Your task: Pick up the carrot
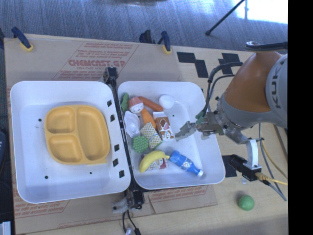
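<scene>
Pincer [186, 129], whose spread I cannot tell, should move left over the carrot [148, 118] and descend along its length, avoiding the carton [164, 125]

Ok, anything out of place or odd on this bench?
Yes: a green ball lies on the bench outside both bins, near the right bin's front corner, while the other toy foods, the carrot included, are piled inside that bin. Nothing looks spilled or damaged.
</scene>
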You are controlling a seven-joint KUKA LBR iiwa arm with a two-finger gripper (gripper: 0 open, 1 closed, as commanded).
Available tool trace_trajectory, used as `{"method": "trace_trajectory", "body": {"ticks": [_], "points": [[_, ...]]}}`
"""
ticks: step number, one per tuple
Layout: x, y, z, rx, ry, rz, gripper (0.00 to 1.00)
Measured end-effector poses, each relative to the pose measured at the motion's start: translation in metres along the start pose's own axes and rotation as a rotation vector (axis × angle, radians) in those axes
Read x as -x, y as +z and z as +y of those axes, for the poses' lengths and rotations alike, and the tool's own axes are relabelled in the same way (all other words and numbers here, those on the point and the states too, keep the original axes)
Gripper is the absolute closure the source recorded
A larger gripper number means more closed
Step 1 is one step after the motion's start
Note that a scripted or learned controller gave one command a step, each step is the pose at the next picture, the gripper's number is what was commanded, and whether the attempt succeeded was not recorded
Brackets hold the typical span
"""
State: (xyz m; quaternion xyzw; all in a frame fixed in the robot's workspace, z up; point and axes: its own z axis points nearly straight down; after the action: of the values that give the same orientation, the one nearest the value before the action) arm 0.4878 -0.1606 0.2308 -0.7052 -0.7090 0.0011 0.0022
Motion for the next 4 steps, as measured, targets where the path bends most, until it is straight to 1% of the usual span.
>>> {"method": "trace_trajectory", "body": {"ticks": [1,2,3,4], "points": [[-0.007,0.050,0.089,0.000,0.034,-0.001,0.00],[-0.037,0.119,0.130,0.001,0.165,-0.001,0.00],[-0.065,0.138,0.141,0.002,0.192,-0.003,0.00],[-0.065,0.127,0.141,0.001,0.188,-0.002,1.00]]}}
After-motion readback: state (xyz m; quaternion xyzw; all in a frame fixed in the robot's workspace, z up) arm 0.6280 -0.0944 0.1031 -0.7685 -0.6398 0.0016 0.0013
